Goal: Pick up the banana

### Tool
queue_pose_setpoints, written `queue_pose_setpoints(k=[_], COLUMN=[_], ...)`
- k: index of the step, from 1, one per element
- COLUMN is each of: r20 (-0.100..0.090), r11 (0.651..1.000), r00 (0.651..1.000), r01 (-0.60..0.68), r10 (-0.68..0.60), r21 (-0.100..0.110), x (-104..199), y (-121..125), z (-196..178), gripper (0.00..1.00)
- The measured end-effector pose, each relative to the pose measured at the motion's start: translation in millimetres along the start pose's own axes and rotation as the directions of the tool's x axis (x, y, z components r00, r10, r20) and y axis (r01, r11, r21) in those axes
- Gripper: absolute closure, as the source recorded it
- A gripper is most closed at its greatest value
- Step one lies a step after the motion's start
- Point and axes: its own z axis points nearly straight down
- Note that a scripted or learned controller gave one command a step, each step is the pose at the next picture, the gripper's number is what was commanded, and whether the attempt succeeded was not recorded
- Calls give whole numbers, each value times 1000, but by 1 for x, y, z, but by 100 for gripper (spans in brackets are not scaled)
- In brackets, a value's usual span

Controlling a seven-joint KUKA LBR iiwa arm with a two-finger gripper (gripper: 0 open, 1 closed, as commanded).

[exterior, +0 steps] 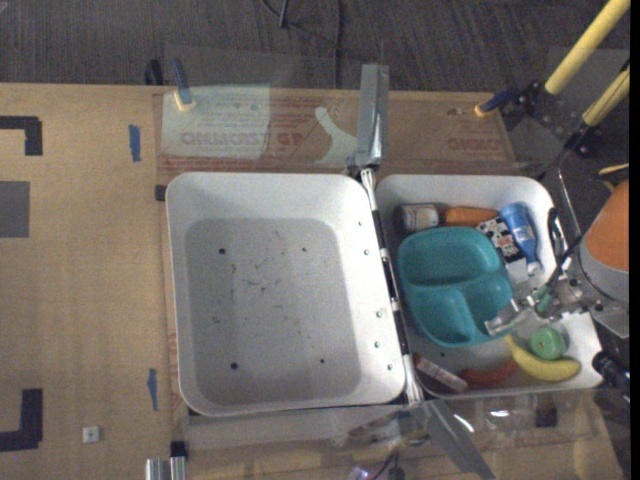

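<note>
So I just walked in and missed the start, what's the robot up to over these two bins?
The arm reaches in from the right over the right bin, which is crowded with small items. Its gripper hangs low at the edge of the teal divided dish, just above the banana lying along the bin's near side beside a green round object. Nothing shows between its fingers, so the banana is not yet picked up. The left bin plays no part.

Smooth yellow banana with a slight sheen; glossy teal plastic divided tray; white bins of matt plastic, left one scuffed; bench of dull brown cardboard; metal gripper, shiny
</note>
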Motion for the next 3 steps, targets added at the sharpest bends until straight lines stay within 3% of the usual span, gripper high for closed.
queue_pose_setpoints(k=[1, 2, 3], r20=[6, 7, 12], r11=[978, 998, 920], r00=[978, 998, 920], r01=[210, 58, 391], r10=[-210, -58, -391], r21=[-12, -13, -8], x=[-31, -74, -80], y=[-2, 154, 173], z=[52, 46, -192], gripper=[0, 0, 0])
